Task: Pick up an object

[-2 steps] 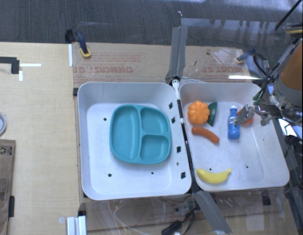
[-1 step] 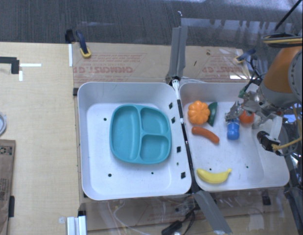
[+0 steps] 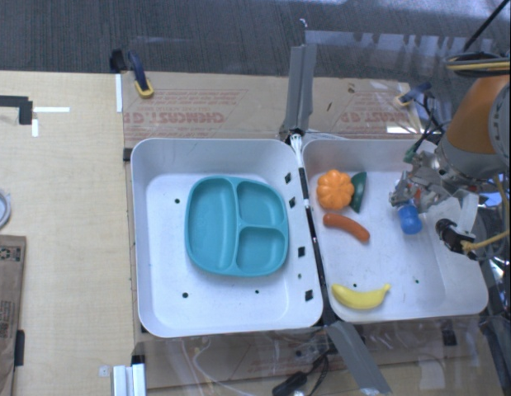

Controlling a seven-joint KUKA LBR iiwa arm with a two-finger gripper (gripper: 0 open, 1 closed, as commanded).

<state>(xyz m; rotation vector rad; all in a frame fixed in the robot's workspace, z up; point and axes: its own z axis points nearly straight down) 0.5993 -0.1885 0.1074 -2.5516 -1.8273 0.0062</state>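
Camera view: the gripper [image 3: 414,195] hangs low over the right bin [image 3: 420,291], near its far right corner, with a small blue object [image 3: 410,219] right below and just toward the near side of it. Whether that blue piece sits between the fingers or merely beside them cannot be told from this slant, nor how wide they stand.

To do the pick well, the tool should probably be centred straight over the blue object before closing, and lifted only once the grip is plainly made, since the piece looks small and round and may slip out.

Elsewhere in that bin, an orange pumpkin [image 3: 335,189] with a dark green piece [image 3: 357,190] touching it sits by the far left corner, a red sausage [image 3: 347,226] just nearer, and a yellow banana [image 3: 360,296] by the near edge. All lie well apart from the tool's reach path. The left bin [image 3: 156,287] carries a teal divided plate [image 3: 237,225], and nothing there interferes
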